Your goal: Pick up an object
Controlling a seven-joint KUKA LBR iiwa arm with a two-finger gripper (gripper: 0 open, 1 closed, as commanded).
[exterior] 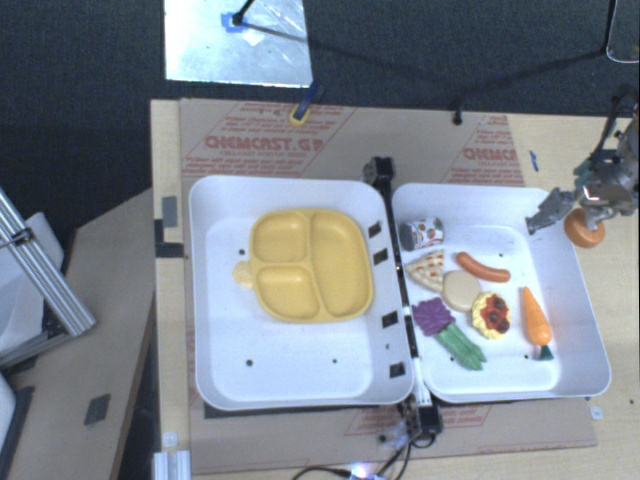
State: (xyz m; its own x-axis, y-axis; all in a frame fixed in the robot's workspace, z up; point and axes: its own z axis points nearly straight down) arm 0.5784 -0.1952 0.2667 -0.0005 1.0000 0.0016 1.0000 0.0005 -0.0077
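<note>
Claw point(552, 213) first: from my seat I see it at the right bin's point(590, 308) upper right corner, reaching in from the right edge of the view. Whether it is spread or pressed together I cannot tell; the dark tip is too small and blurred, and nothing shows between its parts. An orange rounded part point(585, 231) sits just beside it, over the bin's rim.

Every candidate object lies below and to the left of the claw, inside the right bin. Nearest is a red-orange sausage point(484, 266), lying slantwise, apart from the claw. Further left near the bin's top left sits a small can point(423, 233) with a red and white label, on its side. Below it is a pizza slice point(427, 269), and touching that a pale tan round piece point(461, 290). Next to the round piece is a yellow item with a red centre point(492, 313). An orange carrot point(537, 318) lies almost upright in the view, near the bin's right side, well below the claw. A purple bunch point(433, 316) and a green leafy piece point(462, 347) lie lowest, close together.

Across the divider, the left bin point(215, 298) holds a yellow divided plate point(305, 265) with three compartments. Both bins rest on a cardboard sheet on the surface point(130, 258).
</note>
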